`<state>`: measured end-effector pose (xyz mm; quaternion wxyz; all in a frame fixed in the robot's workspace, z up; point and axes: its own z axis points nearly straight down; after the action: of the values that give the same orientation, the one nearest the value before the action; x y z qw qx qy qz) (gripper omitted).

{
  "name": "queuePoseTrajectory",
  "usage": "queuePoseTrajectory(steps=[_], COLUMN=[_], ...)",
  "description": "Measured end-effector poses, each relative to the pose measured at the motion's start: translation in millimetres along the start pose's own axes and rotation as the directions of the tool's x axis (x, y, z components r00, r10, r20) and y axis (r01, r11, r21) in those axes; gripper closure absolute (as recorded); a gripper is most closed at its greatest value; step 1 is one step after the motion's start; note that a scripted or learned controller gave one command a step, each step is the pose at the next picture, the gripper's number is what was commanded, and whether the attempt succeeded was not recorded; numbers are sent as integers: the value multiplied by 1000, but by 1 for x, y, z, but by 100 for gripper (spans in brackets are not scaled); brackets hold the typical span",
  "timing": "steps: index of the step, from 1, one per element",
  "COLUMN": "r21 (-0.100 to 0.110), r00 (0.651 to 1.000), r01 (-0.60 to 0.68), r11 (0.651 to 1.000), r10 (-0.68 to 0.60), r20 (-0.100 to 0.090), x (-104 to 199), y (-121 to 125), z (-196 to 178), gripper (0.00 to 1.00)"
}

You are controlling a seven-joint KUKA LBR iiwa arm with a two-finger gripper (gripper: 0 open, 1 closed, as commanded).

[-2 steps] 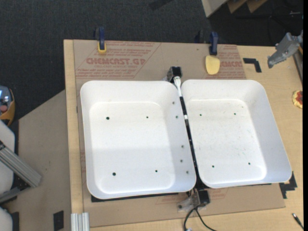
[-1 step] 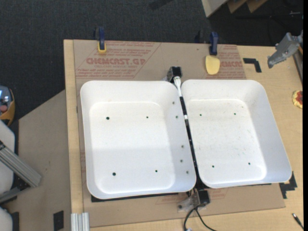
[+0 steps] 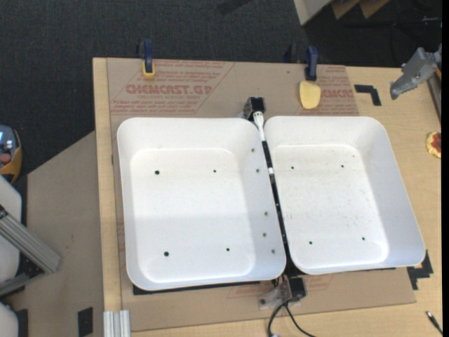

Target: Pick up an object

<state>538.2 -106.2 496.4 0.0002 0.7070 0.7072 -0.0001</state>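
Gripper (image 3: pixel 415 72) sits high at the right edge, off the board (image 3: pixel 105 188), and from here I can't tell how far open it is or whether it carries anything. The one clear candidate is the yellow piece (image 3: pixel 309 94), lying on the board just behind the right bin (image 3: pixel 403 188), under a blue clamp (image 3: pixel 311 62). It looks small, light and rounded, maybe smooth, so I'd pinch it across its narrow width, low down, clear of that clamp
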Motion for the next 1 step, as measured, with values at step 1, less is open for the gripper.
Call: queuePoseTrajectory(steps=[1], r21=[0], r00=[1000], r01=[0], r11=[1000], r10=[0], r20=[0], x=[0], y=[0], z=[0], gripper=[0])
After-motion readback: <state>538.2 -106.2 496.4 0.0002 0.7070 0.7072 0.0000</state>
